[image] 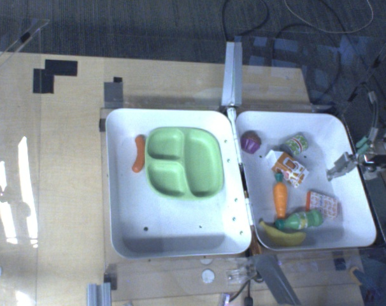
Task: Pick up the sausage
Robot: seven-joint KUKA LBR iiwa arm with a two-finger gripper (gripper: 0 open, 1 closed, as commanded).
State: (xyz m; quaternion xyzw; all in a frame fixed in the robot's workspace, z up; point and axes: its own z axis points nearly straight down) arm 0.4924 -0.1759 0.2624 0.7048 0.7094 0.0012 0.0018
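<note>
Sausage [139,153] lies untouched at nine o'clock of the green tray [183,162] in the left bin [174,238]; the end effector [341,168], grip state unclear, sits far at three o'clock. Everything remains.

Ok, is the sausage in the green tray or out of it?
Out. The sausage lies on the left bin's white floor, just beside the green tray's left edge.

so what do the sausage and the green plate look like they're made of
Sausage: probably toy plastic or rubber; its orange-red colour is even and smooth, with no visible texture. Green plate: likely moulded plastic; it is one pale green piece with rounded compartment ridges and a soft, mostly matte sheen. The picture is too coarse to be sure.
</note>
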